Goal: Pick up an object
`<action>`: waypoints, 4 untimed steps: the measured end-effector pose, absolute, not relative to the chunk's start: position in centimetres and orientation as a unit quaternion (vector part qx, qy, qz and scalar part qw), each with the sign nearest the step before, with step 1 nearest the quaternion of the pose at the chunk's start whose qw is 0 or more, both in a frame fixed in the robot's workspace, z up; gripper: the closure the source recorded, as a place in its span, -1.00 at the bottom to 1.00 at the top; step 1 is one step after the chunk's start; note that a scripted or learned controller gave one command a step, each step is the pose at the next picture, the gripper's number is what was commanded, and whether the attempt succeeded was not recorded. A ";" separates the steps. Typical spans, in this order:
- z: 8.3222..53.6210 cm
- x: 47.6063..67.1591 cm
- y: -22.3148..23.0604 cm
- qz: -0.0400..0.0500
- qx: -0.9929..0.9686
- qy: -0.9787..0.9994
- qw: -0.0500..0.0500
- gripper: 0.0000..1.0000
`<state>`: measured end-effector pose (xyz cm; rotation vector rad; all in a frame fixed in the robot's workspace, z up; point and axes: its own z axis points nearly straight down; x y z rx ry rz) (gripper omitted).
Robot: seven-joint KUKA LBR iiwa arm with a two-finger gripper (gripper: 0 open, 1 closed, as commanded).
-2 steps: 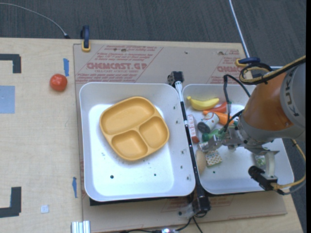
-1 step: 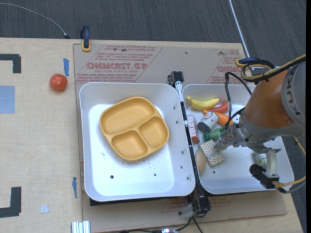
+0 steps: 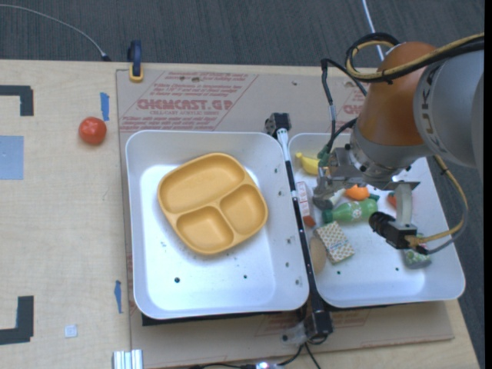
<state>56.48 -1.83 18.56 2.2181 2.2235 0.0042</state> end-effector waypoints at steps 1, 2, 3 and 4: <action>18.5 56.1 -9.2 0.000 0.707 0.707 0.001 1.00; 18.5 58.0 -1.5 0.001 0.706 0.708 0.000 1.00; 18.5 54.5 -7.7 -0.001 0.708 0.707 -0.001 1.00; 18.5 54.5 -7.6 0.000 0.707 0.707 -0.001 -1.00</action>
